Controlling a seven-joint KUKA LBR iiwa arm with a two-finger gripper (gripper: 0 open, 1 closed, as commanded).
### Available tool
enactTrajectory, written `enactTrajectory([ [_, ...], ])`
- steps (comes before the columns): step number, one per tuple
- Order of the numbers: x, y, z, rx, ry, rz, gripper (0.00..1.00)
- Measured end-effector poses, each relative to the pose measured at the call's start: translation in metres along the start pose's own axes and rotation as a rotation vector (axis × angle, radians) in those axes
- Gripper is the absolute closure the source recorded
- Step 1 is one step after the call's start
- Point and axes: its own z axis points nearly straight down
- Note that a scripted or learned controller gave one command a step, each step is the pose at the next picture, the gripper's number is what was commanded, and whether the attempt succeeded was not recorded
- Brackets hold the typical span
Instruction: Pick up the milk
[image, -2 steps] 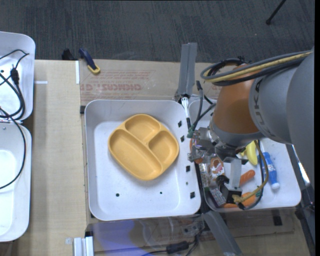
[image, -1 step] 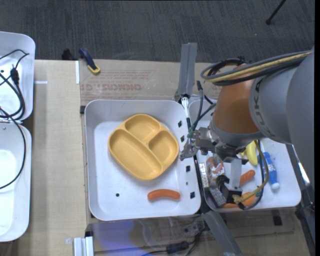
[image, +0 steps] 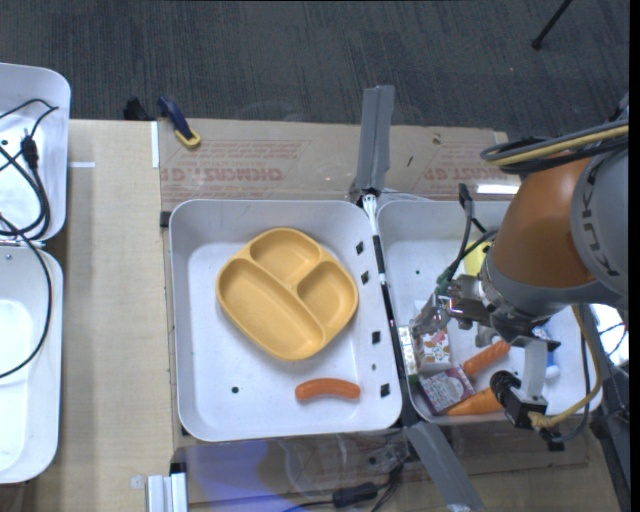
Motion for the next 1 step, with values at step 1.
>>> enactTrajectory([
  [1, -0.0627, 0.0122, 0.0309, 0.000, 0.001, -0.038, 0.00],
])
